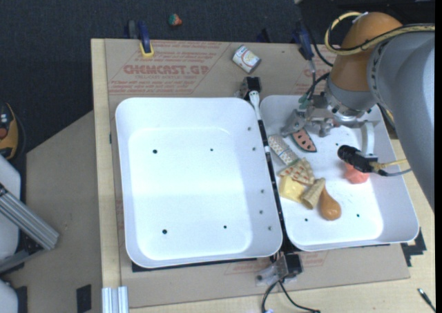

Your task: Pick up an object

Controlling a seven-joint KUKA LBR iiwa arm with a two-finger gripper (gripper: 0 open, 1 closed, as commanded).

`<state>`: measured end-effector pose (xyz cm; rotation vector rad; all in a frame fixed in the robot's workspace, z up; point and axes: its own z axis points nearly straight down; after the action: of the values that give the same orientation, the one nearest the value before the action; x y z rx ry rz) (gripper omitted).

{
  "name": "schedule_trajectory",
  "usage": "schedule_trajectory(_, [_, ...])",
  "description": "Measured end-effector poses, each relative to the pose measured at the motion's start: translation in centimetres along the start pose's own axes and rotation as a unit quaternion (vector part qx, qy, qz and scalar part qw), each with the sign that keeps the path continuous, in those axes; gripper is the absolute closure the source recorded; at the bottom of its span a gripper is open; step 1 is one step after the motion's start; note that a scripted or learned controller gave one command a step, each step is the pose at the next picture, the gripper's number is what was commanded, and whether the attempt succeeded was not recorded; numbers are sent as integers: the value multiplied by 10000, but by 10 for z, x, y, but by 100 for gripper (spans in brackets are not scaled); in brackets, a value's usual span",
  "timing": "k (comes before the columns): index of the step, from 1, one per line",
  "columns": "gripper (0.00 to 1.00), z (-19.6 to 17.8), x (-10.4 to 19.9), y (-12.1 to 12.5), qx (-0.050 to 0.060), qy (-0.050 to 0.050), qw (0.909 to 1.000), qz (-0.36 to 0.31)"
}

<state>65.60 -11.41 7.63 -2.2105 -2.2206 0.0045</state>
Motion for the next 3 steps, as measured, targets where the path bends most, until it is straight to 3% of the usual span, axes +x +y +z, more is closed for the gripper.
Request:
schedule_trajectory(1, [0,-8,25,-45,-9,-6,10000,23])
schedule_trajectory(2, [0,-9,22,13,-67,-24,10000,13])
schedule_trajectory(3, [100,-20,22,12,-64,-27,10000,16])
